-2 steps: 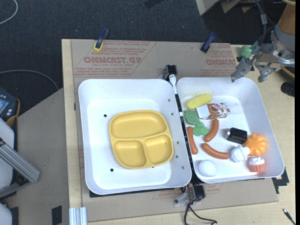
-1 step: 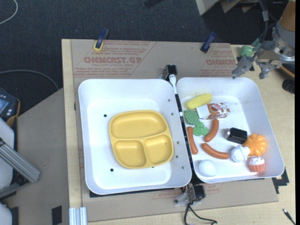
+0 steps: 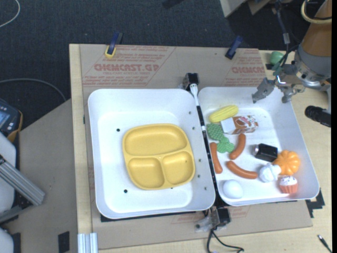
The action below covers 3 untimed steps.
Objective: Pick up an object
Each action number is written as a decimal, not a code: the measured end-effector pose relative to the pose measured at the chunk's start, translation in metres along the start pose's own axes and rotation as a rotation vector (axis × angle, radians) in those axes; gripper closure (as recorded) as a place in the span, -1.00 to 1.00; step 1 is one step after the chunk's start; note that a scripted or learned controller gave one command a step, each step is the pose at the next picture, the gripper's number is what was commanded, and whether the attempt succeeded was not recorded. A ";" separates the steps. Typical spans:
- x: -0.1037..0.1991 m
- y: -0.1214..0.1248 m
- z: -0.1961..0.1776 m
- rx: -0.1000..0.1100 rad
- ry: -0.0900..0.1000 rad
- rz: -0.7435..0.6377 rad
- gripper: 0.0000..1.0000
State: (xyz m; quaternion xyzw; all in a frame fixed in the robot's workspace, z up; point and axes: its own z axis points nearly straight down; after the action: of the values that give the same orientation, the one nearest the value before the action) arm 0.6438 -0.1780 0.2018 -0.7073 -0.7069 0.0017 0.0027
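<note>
Working from the front edge of the right bin (image 3: 308, 186) backward, I see the nearest candidates first: a white egg (image 3: 232, 188) and a small cupcake toy (image 3: 287, 184) with a red base, then a white mushroom-like piece (image 3: 269, 172) touching an orange pumpkin (image 3: 287, 161). These look like hollow plastic play food, so I judge them light, rigid and smooth; the egg would likely squirt out of a pinch unless taken across its middle. Next come two sausages, one (image 3: 242, 169) lying flat near the egg and another (image 3: 238, 146) angled upward, plus a thin orange carrot (image 3: 216, 158) beside the bin's left wall. The sausages seem the safest picks: narrow, stiff, best gripped across the short axis at mid-length. A small black block (image 3: 266, 152) sits between sausage and pumpkin, squared sides good for a flat grasp. Farther back lie green lettuce pieces (image 3: 218, 135), a printed card (image 3: 243, 123) too flat to pinch, and a yellow corn cob (image 3: 223, 113), ridged and easy to hold across its girth. The left bin (image 3: 102, 141) holds a yellow divided plate (image 3: 157, 155), wide and awkward. Farthest, the gripper (image 3: 275, 90) hovers over the right bin's back corner, fingers spread apart with nothing between them, well clear of every toy. The counter (image 3: 174, 62) beyond is cardboard-covered.
</note>
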 end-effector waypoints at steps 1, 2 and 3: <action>0.007 -0.007 0.051 -0.001 0.000 0.000 -1.00; 0.005 -0.005 0.089 -0.009 0.000 0.000 -1.00; 0.007 0.000 0.112 -0.018 -0.003 -0.005 -1.00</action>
State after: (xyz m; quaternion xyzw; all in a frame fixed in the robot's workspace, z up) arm 0.6431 -0.1710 0.0897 -0.7056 -0.7086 -0.0038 -0.0048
